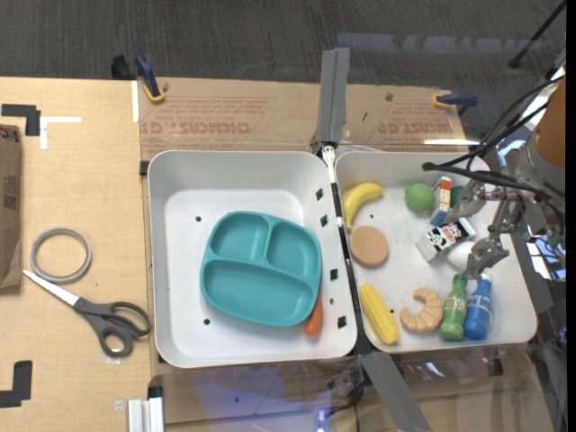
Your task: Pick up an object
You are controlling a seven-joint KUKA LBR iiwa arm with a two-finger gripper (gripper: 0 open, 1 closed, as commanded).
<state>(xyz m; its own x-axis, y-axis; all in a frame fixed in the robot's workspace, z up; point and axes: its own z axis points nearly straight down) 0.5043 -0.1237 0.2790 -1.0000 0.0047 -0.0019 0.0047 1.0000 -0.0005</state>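
The right bin [517,331] holds a yellow banana [358,202], a green ball [418,196], a round brown cookie [369,246], a corn cob [379,314], a croissant [423,310], a green bottle [454,310] and a blue bottle [479,308]. A black-and-white carton [446,236] and a small orange-and-blue box [442,196] lie near the bin's right side. My gripper [487,252] hangs low over that side, just above the blue bottle and next to a white object [460,256]. Nothing shows in its grasp.
The left bin [171,187] holds a teal divided plate [261,269] with an orange carrot [313,318] at its lower right edge. Left of the bins lie scissors [94,313], a tape roll [60,253] and a brown bag [9,205]. Cables [504,142] trail near the arm.
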